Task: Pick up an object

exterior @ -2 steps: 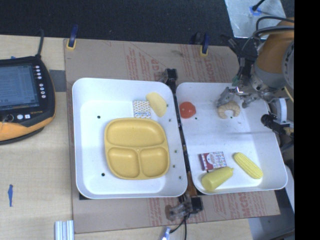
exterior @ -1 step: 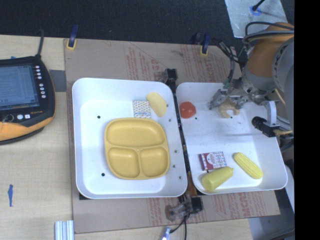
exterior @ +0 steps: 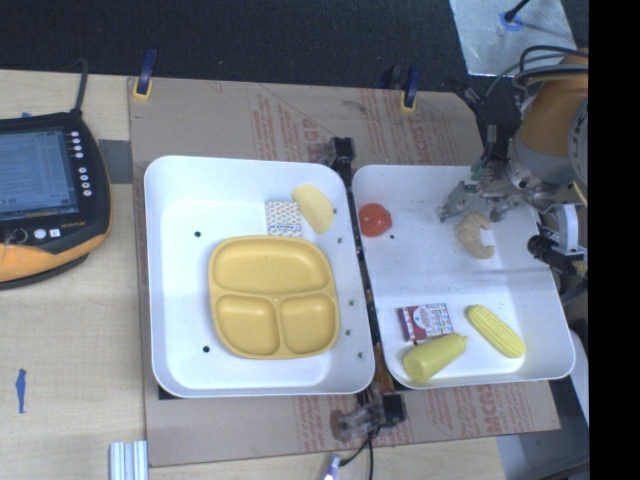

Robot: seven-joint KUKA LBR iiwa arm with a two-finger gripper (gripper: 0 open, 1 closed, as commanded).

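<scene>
One target: beige lump (exterior: 477, 236) in right bin (exterior: 530, 298) | gripper (exterior: 483, 206) just above it, fingers spread, nothing held | advice: descend straight, centred, then close.

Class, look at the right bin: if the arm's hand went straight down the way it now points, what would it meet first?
Most likely the pale beige lump lying just under the hand, near the back of the right bin. Depth is hard to judge from this slanted view, so it might touch the bin floor beside it instead.
</scene>
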